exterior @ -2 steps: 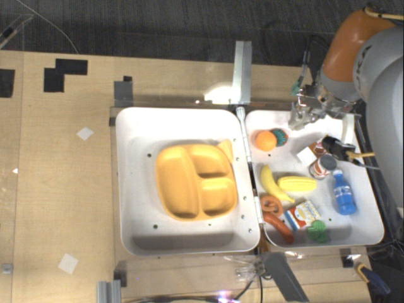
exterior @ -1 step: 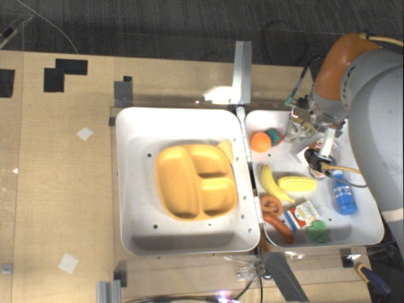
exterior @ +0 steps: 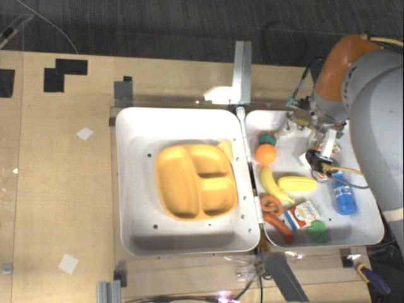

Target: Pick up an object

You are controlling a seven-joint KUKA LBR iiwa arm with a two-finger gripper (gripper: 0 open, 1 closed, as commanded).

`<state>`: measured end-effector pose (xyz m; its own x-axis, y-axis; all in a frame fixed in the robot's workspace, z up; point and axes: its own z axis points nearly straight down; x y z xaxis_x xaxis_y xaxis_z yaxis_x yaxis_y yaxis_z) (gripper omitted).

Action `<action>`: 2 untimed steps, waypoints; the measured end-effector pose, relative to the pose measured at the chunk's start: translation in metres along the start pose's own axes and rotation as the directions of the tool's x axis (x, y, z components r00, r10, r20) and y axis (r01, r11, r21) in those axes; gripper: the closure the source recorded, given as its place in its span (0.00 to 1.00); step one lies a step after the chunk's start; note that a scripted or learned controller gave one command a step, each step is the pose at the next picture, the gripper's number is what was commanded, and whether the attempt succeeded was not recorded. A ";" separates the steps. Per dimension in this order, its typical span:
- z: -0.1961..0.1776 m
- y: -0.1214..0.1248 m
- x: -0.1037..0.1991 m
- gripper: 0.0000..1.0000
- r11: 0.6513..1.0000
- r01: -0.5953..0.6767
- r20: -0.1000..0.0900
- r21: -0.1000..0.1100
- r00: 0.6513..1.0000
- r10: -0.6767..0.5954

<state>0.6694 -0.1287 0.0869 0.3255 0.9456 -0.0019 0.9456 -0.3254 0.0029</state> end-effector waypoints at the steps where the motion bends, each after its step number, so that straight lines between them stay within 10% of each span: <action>1: 0.000 0.019 -0.059 0.00 0.994 -0.112 -0.003 0.010 0.994 0.112; 2: -0.015 0.023 -0.057 1.00 0.995 -0.102 -0.003 -0.004 0.995 0.102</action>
<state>0.6724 -0.1895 0.1019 0.4203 0.9074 0.0010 0.9074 -0.4203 0.0075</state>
